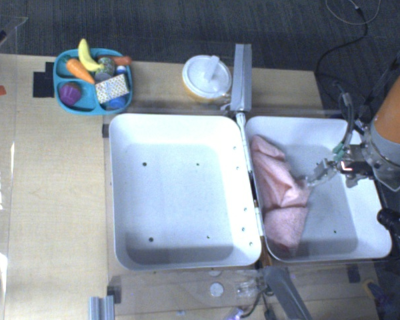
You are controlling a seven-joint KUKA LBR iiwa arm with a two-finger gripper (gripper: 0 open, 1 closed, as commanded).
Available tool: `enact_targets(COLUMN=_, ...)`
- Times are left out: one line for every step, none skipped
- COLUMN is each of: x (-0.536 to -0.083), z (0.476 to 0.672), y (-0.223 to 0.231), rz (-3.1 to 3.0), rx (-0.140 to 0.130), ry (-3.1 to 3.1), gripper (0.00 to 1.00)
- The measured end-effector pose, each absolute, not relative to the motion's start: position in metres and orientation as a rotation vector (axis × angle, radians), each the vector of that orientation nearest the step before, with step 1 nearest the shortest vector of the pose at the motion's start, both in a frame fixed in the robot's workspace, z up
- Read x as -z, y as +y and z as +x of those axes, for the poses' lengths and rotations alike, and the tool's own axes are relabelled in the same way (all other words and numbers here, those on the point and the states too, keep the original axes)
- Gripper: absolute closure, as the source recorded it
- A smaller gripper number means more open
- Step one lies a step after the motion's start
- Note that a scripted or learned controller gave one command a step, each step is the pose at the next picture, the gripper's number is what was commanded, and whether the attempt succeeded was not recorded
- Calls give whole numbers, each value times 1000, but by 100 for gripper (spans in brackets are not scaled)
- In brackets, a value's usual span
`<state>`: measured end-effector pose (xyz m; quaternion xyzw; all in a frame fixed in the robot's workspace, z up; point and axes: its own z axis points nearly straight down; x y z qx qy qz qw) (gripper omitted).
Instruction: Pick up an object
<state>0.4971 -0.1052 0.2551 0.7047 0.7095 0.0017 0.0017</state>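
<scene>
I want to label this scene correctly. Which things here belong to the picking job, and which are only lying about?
Belong to the job:
- pink cloth, lying in the right bin
- gripper, at the cloth's right edge
- left bin, beside the right one

Only lying about:
- blue tray of toy food, on the bench above the left bin
- white lidded container, right of the tray

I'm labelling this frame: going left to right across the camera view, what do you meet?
Blue toy food tray → left white bin → yellow lidded cup → pink cloth in the right bin → claw.
</scene>
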Motion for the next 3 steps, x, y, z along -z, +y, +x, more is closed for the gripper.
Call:
enact_targets(x=-95, z=498, y=-111, rz=2167, rx=-14, ry=2263, gripper=0)
enact_targets(x=-92, z=580, y=-129, rz=2198, rx=-21, ry=2220, gripper=0)
enact_targets(x=-93, z=612, y=-90, rz=2041, rx=-17, ry=2368, gripper=0)
